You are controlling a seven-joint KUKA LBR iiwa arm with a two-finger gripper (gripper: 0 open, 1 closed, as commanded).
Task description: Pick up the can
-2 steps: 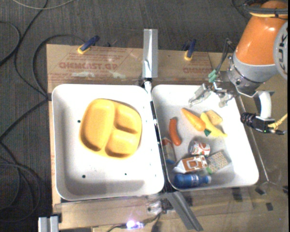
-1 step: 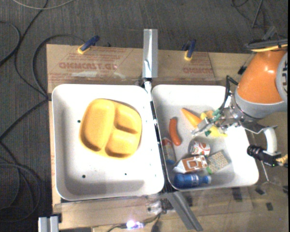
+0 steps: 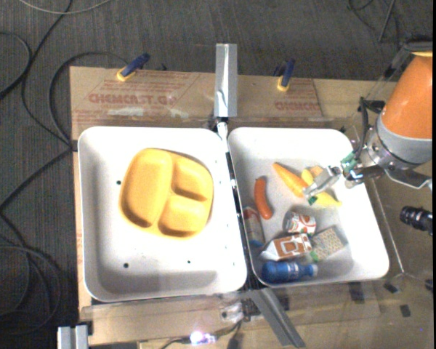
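Bottle (image 3: 287, 270), blue, lies on its side at the near edge of the right bin (image 3: 363, 260), the closest thing to the camera there. Just behind it is an orange and white carton (image 3: 289, 246), touching or almost touching the bottle. To the right of the carton lies a grey speckled packet (image 3: 330, 242). The can (image 3: 299, 222) is just behind the carton, near the middle of the right bin; it lies tilted, with silver and orange print on it. Against the left wall of this bin a thin clear item (image 3: 252, 225) lies lengthwise, and I cannot tell what it is. A little farther, a red sausage (image 3: 262, 197) lies near that wall. Farther again, an orange carrot (image 3: 290, 178) lies at a slant, and beside it a yellow piece (image 3: 321, 182) is partly under the gripper.

The gripper (image 3: 321, 188) hangs over the yellow piece, behind and to the right of the can and apart from it. Its fingers seem a little apart, with nothing clearly between them, but the view is too small to be sure. The arm (image 3: 410, 115) comes in from the right.

In the left bin (image 3: 102, 253) an orange tray (image 3: 168, 193) with three compartments rests near the middle.

Farthest, two clamps (image 3: 133, 66) sit on the cardboard behind the bins.
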